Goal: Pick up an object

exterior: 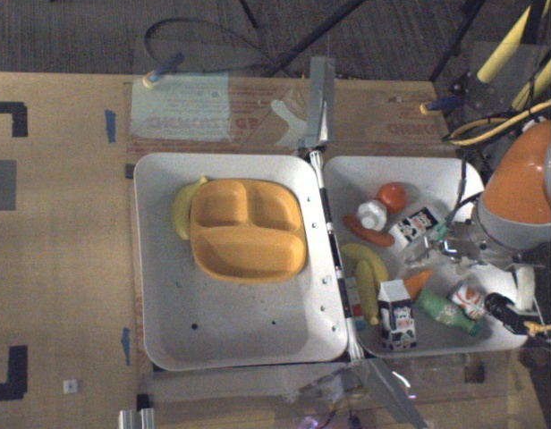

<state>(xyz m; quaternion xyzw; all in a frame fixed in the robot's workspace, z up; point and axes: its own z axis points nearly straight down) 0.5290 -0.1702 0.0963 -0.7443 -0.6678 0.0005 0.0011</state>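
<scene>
Nothing lifted yet — pincer [439, 245] low in the right bin [463, 170] among toys, grip impossible to tell, pick still ahead.

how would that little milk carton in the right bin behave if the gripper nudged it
The milk carton stands upright, taller than wide, so a nudge near its top would probably tip it. It looks like a small toy box, likely light, so it may slide. The bananas close beside it could block it.
</scene>
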